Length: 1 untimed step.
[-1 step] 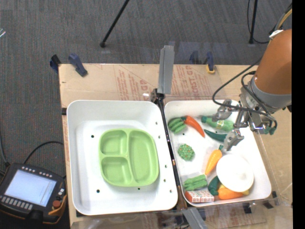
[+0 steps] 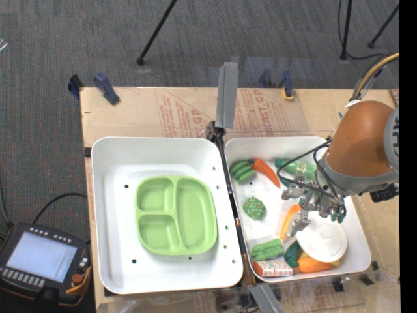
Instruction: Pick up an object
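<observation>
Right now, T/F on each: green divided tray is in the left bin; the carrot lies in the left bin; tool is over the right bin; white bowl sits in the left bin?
1. The green divided tray lies in the left bin. True.
2. The carrot lies in the left bin. False: right bin.
3. The tool is over the right bin. True.
4. The white bowl sits in the left bin. False: right bin.

Grey carpet floor (image 2: 78, 25); black tripod legs (image 2: 158, 25) (2 stands); cardboard-topped bench (image 2: 150, 113).
</observation>
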Motion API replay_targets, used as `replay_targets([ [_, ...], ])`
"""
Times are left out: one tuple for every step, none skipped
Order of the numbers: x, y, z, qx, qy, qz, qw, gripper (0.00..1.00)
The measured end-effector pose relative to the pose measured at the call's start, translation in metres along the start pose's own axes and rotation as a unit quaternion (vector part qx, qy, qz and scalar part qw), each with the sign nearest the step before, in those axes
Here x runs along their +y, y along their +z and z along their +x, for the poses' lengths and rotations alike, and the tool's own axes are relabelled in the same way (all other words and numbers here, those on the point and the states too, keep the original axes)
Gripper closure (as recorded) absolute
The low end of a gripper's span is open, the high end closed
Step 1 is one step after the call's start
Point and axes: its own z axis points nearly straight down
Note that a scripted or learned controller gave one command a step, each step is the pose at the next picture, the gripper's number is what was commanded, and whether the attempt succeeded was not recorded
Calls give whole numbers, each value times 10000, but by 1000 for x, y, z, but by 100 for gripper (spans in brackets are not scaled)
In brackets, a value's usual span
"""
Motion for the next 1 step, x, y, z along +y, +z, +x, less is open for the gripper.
replay_targets([
  [4, 38, 11, -31, 213, 1, 9998, 0],
])
